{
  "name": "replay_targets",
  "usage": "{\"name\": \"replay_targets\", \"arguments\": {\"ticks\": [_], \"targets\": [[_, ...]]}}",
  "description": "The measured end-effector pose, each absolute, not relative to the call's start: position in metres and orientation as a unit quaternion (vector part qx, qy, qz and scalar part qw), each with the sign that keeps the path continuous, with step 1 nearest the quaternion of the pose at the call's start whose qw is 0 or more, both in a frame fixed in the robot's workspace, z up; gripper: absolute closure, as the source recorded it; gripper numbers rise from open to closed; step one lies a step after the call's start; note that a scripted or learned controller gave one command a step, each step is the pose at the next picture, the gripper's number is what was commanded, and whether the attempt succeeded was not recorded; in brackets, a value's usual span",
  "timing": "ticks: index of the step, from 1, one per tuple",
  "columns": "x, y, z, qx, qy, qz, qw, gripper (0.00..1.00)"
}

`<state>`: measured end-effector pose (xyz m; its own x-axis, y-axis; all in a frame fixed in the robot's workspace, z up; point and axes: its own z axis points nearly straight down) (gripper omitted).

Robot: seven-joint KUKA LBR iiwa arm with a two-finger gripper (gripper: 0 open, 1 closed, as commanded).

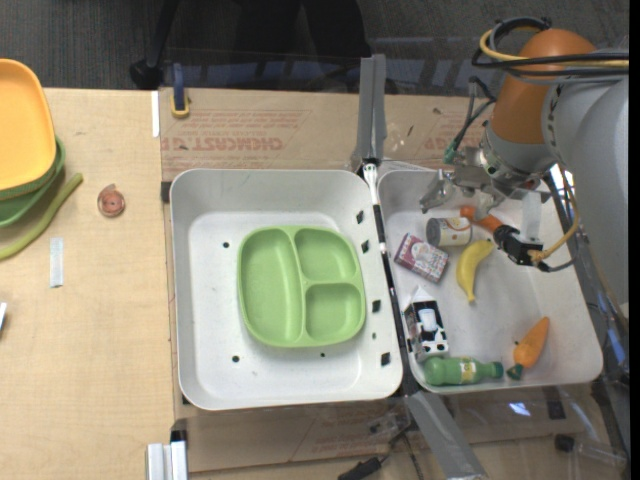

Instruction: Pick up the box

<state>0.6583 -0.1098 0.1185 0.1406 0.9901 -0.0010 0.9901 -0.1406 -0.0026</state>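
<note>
Robot lab — white bins (190,298), cardboard-covered bench (260,133)

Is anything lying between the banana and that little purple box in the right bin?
No. In the camera view the stretch of white bin floor between the banana and the box is bare; a small can sits just above that gap.

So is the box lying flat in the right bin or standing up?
Lying flat. The box shows its broad printed face upward on the right bin floor, between the can and the bin's left wall.
</note>
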Motion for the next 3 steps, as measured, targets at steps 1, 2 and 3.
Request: {"name": "replay_targets", "arguments": {"ticks": [1, 2, 3], "targets": [[0.589, -0.101, 0.098, -0.726, -0.688, -0.0034, -0.004, 0.0], [0.622, -0.102, 0.098, -0.636, -0.772, -0.0029, -0.005, 0.0], [0.59, -0.098, 0.099, -0.51, -0.86, -0.0033, -0.007, 0.0]]}}
